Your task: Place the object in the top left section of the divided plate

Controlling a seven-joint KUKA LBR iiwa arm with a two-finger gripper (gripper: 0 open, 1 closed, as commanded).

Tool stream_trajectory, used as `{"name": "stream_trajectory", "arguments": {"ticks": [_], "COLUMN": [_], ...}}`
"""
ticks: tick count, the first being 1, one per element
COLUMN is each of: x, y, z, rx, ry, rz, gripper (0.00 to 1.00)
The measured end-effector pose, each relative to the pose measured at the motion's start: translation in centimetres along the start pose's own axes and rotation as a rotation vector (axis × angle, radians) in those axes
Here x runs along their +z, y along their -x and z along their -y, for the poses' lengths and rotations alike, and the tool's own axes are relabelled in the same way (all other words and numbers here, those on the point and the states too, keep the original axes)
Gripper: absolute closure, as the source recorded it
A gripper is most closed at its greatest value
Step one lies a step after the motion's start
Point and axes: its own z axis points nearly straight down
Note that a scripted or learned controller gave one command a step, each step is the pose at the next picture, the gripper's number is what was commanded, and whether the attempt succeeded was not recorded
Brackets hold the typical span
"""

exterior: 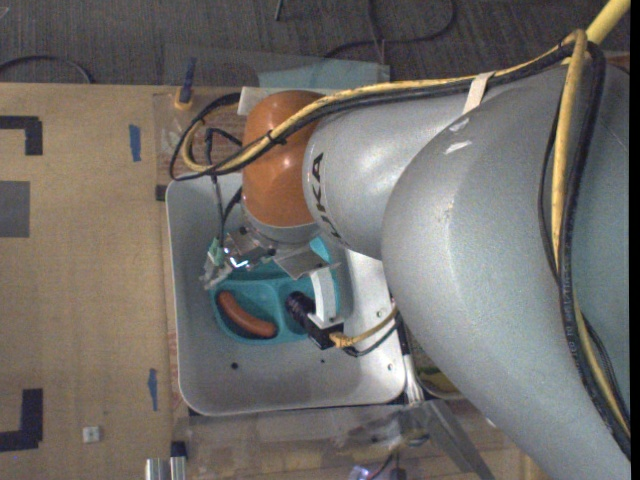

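Note:
A teal divided plate (232, 326) lies in the white bin (290, 383), mostly covered by my arm. A brown sausage-shaped object (246, 315) rests in the plate's lower left section. My gripper (222, 261) hangs over the plate's upper left part, just above the sausage. Something small and green and white shows at its tip; I cannot tell what it is or whether it is held. The rest of the plate is hidden under the wrist.
The grey arm with its orange band (280, 168) covers the bin's right and upper parts. Bare bin floor (270, 373) shows below the plate. A brown bench (80, 268) with black and blue tape marks lies to the left.

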Motion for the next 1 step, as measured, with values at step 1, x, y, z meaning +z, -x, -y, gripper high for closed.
{"name": "stream_trajectory", "arguments": {"ticks": [1], "x": [-1.07], "y": [0.02], "z": [-0.15], "rx": [0.002], "ry": [0.004], "rz": [-0.002], "gripper": [1.00]}}
